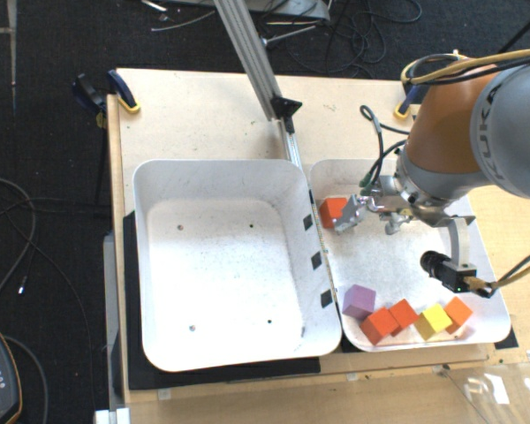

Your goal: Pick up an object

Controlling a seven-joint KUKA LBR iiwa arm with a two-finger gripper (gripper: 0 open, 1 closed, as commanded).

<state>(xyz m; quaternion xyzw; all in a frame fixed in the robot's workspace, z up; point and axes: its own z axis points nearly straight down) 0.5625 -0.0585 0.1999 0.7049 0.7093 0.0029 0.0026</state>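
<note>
Hand: fingers spread, nothing between them | orange block: just left of it | right bin: four blocks along near edge

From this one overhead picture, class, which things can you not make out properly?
- Gripper, camera view: too small and blurred to tell its state or whether it touches the orange block.
- Right bin: its far corner is hidden under the arm.
- Yellow block and its neighbours: packed together, contact unclear.
</note>
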